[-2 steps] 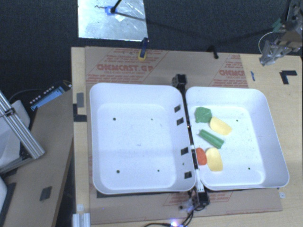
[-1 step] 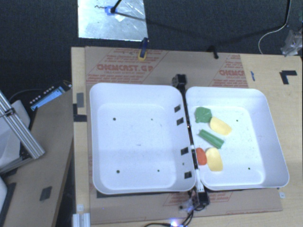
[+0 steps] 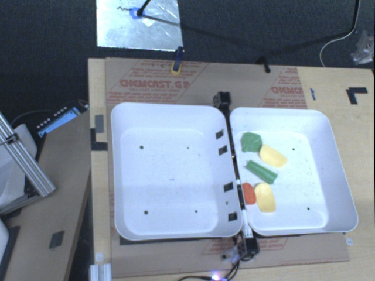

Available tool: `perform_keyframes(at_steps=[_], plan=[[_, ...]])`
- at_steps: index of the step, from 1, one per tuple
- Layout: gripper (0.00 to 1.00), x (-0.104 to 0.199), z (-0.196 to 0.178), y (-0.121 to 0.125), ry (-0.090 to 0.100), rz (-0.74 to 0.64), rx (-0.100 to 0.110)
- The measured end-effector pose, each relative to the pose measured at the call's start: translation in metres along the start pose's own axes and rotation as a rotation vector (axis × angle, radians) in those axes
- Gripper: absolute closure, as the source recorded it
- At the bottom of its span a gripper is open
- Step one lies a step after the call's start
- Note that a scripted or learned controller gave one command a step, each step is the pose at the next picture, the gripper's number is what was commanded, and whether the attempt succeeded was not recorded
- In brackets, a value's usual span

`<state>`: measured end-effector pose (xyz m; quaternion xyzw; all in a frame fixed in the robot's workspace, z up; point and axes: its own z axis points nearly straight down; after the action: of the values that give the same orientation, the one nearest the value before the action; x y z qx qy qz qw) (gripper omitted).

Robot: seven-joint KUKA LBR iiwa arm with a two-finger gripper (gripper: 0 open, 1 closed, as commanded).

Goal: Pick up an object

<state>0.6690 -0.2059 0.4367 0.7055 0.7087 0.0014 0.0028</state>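
Note:
Several small objects lie in the right bin (image 3: pixel 328 157), near its left wall. A dark green flat piece (image 3: pixel 251 141) sits furthest back. A yellow oval piece (image 3: pixel 272 156) lies just right of it. A long green piece (image 3: pixel 261 171) lies slanted below them. A small red-orange piece (image 3: pixel 249 194) rests against the bin's left wall. Another yellow piece (image 3: pixel 265 197) touches the red one on its right.
The left bin (image 3: pixel 170 168) sits beside the right one, joined by black clips (image 3: pixel 227 168) along the shared edge. Both rest on a cardboard sheet (image 3: pixel 152 84). A shiny metal plate (image 3: pixel 138 15) lies on the dark floor behind. An aluminium frame (image 3: pixel 23 163) stands at far left.

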Motion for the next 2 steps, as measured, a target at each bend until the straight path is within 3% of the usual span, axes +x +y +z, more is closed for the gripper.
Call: perform_keyframes(at_steps=[1,2], plan=[[1.00,0.001,-0.015,0.000,0.000,0.000,0.001],[1.00,0.044,0.136,-0.012,0.007,-0.003,0.018]])
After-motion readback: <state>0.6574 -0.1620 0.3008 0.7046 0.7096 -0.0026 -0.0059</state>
